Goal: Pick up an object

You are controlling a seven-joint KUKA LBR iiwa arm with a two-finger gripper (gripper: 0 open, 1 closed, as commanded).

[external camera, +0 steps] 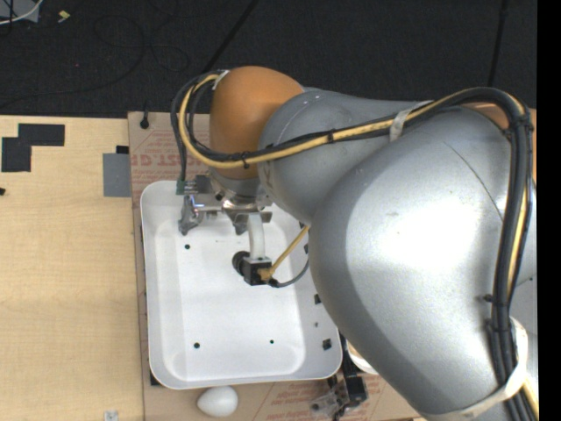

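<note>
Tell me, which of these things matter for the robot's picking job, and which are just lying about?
For the job: claw, grey arm, white bin.
Lying about: white egg-shaped lump outside the bin, grey patch on the wooden board.
</note>
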